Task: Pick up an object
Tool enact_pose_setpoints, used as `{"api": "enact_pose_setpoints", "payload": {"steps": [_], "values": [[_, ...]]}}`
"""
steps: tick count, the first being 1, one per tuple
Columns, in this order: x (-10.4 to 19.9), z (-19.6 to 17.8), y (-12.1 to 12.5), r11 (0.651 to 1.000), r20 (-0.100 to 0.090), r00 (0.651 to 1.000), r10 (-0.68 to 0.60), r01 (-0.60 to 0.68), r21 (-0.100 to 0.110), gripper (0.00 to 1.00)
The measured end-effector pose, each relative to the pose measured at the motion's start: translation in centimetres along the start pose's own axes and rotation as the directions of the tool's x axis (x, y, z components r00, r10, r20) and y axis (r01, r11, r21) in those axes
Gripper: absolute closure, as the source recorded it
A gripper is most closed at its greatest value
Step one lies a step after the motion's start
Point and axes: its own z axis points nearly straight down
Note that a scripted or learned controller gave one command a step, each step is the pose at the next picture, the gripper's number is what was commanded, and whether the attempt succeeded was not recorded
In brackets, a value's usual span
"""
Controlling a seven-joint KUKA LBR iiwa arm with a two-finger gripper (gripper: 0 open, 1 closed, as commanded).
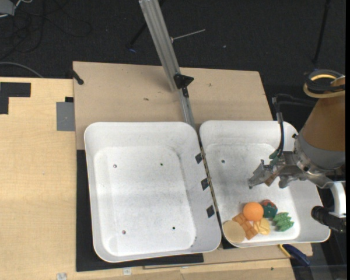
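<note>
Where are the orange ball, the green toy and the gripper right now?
orange ball (252, 210): camera view, middle of its top face.
green toy (283, 221): camera view, its centre, by the right bin's near wall.
gripper (262, 177): camera view, midway between the fingertips, above the bin floor.

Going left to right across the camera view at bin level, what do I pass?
Left bin → black clips on the shared edge → right bin → gripper above the toy pile → arm.
</note>
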Motion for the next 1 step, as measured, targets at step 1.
{"api": "enact_pose_setpoints", "payload": {"steps": [1], "values": [[0.24, 6.44, -0.36, 1.000, -0.001, 1.000, 0.000, 0.000, 0.002, 0.00]]}}
